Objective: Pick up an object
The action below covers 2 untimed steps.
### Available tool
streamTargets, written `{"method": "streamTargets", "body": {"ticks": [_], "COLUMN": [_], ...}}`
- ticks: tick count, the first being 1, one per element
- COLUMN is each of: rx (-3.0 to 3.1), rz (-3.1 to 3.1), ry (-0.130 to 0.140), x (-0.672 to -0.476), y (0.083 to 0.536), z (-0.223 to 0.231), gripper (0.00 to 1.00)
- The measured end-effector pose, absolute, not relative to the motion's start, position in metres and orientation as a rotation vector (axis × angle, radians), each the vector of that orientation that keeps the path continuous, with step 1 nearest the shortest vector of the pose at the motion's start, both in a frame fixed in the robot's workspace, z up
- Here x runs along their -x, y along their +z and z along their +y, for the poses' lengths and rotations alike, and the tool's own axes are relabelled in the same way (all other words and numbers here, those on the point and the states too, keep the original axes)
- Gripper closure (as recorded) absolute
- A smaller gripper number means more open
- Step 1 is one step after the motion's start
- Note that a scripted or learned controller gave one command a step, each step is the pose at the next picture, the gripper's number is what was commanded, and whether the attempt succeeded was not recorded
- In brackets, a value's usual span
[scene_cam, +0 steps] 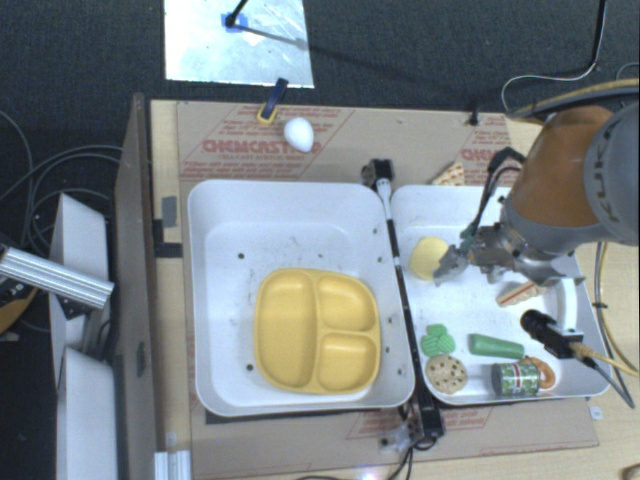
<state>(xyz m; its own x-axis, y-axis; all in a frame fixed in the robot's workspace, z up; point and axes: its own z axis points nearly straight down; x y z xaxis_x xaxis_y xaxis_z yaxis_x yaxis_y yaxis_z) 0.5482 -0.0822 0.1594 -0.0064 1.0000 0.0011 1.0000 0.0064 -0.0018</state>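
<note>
Claw beside round yellow ball, right bin

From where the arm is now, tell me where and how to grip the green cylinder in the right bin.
Grip the green cylinder across its middle, coming straight down from above. It lies flat with its long axis left to right, so the fingers should close across its narrow width. The can lies close below it, so stay centred.
</note>
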Motion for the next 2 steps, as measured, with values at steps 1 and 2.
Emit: {"method": "streamTargets", "body": {"ticks": [1, 2], "rx": [2.232, 2.213], "rz": [-2.227, -2.234], "ry": [-0.004, -0.007], "x": [-0.612, -0.606], "y": [0.154, 0.192], "z": [-0.187, -0.119], "gripper": [0.00, 0.00]}}
